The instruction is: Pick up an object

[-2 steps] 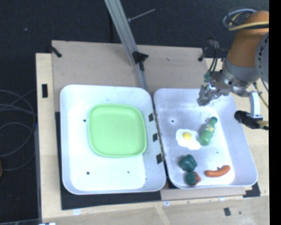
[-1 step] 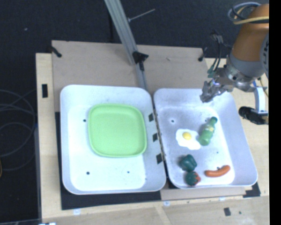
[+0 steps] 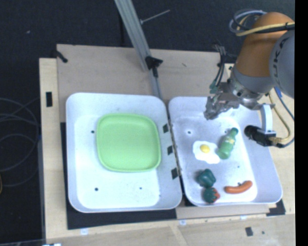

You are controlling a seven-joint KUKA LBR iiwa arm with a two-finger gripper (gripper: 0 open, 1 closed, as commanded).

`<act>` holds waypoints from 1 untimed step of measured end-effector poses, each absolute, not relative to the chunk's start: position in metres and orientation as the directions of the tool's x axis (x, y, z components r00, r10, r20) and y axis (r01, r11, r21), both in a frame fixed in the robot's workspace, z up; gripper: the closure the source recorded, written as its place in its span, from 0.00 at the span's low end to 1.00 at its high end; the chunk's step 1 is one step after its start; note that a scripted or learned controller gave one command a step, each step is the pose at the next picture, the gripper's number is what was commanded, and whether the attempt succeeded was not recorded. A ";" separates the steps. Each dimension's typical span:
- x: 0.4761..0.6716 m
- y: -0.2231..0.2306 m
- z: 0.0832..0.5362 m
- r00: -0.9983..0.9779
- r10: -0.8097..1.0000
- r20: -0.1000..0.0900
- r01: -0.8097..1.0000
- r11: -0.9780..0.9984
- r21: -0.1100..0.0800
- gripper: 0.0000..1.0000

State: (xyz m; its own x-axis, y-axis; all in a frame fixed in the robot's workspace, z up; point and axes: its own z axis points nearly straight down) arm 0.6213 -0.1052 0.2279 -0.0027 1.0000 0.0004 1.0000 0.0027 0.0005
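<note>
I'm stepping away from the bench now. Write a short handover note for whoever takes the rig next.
Gripper: above the back of the right white bin, nothing seen between its fingers.
Right bin holds: green plastic bottle, toy fried egg, green toy pepper, a small red and green toy, orange-red toy sausage.
Left white bin: a square green plate.
Done: nothing picked.
Left: descend, grasp, lift one object.

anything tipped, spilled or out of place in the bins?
Nothing stands out. The green bottle lies on its side in the right bin by the fried egg, with the sausage loose nearby. The green plate sits flat in the left bin.
</note>
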 end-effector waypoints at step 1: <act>0.607 -0.059 0.240 -0.004 1.000 0.001 1.000 0.004 0.002 1.00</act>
